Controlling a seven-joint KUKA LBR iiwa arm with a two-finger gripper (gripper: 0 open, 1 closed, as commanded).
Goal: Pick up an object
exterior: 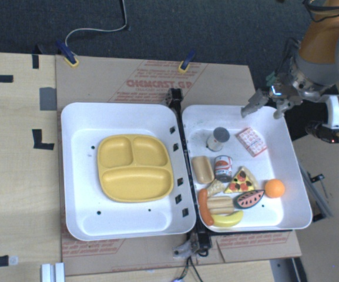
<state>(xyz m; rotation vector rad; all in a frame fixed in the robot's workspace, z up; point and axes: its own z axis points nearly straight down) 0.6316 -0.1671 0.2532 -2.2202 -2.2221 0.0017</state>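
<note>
While gripper [265, 107] hovers over right bin's [292, 175] far rim, fingers spread, empty; patterned card [252, 141] lies just below.

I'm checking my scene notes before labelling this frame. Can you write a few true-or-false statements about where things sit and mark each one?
1. The yellow tray lies in the left bin. True.
2. The orange sits in the left bin. False: it is in the right bin, near its right wall.
3. The gripper holds the can. False: the gripper hovers at the right bin's upper right edge with open fingers and nothing between them; the can stands in the bin.
4. The pizza slice lies between the can and the orange. True.
5. The banana lies at the near edge of the toy pile. True.
</note>
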